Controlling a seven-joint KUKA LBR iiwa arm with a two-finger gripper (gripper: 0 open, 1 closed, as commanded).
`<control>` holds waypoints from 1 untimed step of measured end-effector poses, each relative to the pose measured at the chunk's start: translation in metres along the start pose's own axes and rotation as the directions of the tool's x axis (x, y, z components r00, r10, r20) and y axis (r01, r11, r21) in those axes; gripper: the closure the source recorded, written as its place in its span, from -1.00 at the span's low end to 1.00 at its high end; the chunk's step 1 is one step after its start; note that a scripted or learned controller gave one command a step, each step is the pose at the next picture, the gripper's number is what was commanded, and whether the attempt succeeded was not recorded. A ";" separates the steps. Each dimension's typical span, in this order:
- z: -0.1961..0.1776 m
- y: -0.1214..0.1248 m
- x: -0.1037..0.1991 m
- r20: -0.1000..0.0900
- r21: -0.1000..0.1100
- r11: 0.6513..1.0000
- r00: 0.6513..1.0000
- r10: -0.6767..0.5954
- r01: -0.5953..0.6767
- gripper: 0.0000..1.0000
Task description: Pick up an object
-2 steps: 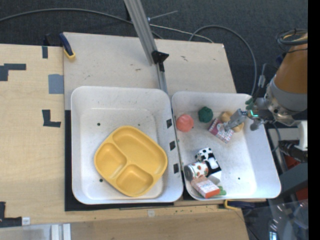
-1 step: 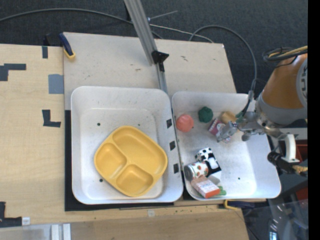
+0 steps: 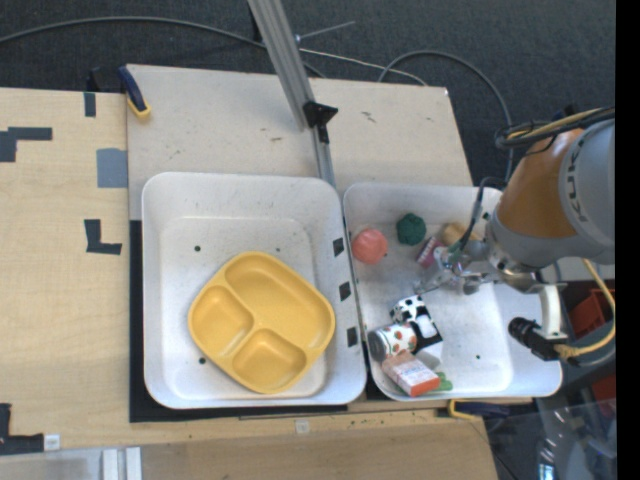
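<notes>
The right bin [image 3: 490, 368] holds several small objects. A red-pink ball [image 3: 369, 246] and a green object [image 3: 410, 229] lie near its far left side. A black-and-white toy [image 3: 416, 318], a small can [image 3: 392, 341] and a red-orange box [image 3: 413, 376] sit toward its near left corner. My gripper [image 3: 452, 268] is low over the bin's far right part, right beside a pinkish item [image 3: 430, 253] and a tan item [image 3: 455, 233]. The wrist hides whatever is directly beneath it.
The left bin [image 3: 170, 218] holds a yellow divided plate [image 3: 262, 320]. A slanted metal rail [image 3: 290, 58] crosses the bench above the bins, ending at a black clamp [image 3: 320, 114]. The arm's orange band [image 3: 540, 193] overhangs the right bin's right edge.
</notes>
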State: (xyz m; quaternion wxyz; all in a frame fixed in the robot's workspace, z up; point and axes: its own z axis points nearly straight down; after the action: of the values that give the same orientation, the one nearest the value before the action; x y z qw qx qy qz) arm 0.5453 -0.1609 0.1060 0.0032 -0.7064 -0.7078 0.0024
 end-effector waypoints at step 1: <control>0.018 0.000 0.000 0.003 -0.006 1.000 1.000 0.000 0.000 -1.00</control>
State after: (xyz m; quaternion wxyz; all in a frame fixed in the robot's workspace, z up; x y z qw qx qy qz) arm 0.5452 -0.1606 0.0885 0.0001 -0.7065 -0.7077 0.0011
